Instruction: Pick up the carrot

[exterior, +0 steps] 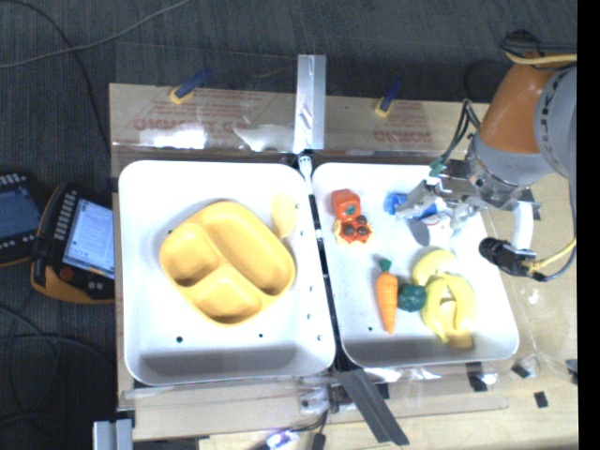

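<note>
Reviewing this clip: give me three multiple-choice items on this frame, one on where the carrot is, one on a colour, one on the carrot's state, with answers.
1. Where does the carrot lie?
A. right bin
B. left bin
C. bench outside the bins

2. What colour is the divided tray in the left bin?
A. blue
B. yellow
C. red

3. What state is the carrot in?
A. lifted by the gripper
B. standing on the divided tray
C. lying flat, apart from the gripper

Answers: 1 A, the carrot lies in the right bin. 2 B, the divided tray in the left bin is yellow. 3 C, it lies flat while the gripper hangs nearer the bin's far end.
</note>
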Available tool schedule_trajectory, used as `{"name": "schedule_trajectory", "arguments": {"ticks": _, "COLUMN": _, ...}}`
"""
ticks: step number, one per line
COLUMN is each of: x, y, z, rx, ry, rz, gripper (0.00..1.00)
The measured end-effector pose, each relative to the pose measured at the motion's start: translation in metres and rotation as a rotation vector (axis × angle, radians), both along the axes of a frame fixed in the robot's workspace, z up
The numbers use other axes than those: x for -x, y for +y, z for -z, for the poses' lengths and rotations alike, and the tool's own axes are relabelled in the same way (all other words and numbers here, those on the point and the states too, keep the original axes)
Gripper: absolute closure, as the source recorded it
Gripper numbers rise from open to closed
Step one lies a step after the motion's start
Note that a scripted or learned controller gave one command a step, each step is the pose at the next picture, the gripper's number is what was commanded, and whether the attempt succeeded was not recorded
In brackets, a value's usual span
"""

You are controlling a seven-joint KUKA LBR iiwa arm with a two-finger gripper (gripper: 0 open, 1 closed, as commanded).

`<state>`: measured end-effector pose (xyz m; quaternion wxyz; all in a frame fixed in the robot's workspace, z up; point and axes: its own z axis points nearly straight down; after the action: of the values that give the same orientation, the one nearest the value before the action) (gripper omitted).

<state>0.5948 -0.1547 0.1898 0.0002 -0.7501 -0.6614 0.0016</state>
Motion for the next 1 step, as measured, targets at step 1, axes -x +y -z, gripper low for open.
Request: {"name": "schedule_trajectory", "arguments": {"ticks": 1, "x": 0.0804, "y": 0.0502, "z": 0.0591, "rx": -0.004, "ry": 0.003, "rz": -0.081, "gripper": 0.00}}
